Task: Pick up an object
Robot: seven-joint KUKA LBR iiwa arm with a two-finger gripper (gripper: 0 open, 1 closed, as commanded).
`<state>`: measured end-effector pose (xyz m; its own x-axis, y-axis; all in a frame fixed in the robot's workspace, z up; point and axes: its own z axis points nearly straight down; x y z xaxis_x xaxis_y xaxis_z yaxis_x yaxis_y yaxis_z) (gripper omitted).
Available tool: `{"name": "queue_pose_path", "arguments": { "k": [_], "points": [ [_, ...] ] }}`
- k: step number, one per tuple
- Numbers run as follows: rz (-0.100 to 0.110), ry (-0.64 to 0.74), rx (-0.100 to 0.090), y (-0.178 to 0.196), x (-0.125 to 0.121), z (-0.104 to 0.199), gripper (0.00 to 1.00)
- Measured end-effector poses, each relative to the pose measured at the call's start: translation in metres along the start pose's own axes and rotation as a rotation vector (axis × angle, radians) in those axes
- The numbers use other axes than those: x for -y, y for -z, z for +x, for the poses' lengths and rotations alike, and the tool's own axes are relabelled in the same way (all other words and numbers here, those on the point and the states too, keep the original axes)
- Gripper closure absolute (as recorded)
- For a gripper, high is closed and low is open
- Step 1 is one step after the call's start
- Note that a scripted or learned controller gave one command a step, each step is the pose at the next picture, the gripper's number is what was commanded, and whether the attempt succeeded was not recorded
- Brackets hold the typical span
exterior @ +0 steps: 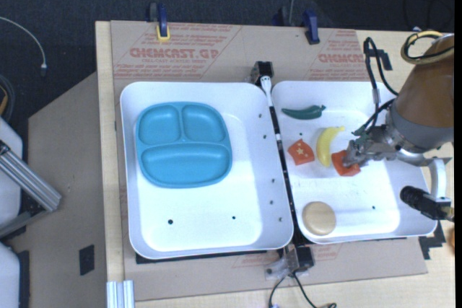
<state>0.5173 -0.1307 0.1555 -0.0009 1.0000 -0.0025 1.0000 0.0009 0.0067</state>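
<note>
A glossy red chunk (348, 166) sits right at the gripper (354, 155), whose grip I cannot tell; a curved yellow banana (328, 143) lies just left, with smooth white bin floor (361, 198) open below.

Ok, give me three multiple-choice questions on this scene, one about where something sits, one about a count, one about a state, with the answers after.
1. Where is the blue divided plate?
A. the left bin
B. the right bin
C. the cardboard outside the bins

2. How many loose items lie in the right bin?
A. two
B. five
C. eight

3. How does the gripper stand to the red piece?
A. far off, over the left bin
B. right over it, low in the bin
C. raised high over the bench

Answers: 1 A, the plate fills the left bin. 2 B: green pepper, banana, two red pieces, tan round. 3 B, it is down at that piece.
</note>
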Motion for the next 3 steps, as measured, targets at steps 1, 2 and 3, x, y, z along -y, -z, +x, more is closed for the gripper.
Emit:
{"name": "queue_pose_path", "arguments": {
  "k": [1,2,3],
  "points": [
    [-0.001,0.0,0.0,0.064,-0.002,-0.002,1.0],
    [0.01,-0.001,-0.003,0.047,-0.002,-0.002,1.0],
    [0.007,0.003,-0.003,0.042,-0.017,0.045,1.0]
  ]
}}
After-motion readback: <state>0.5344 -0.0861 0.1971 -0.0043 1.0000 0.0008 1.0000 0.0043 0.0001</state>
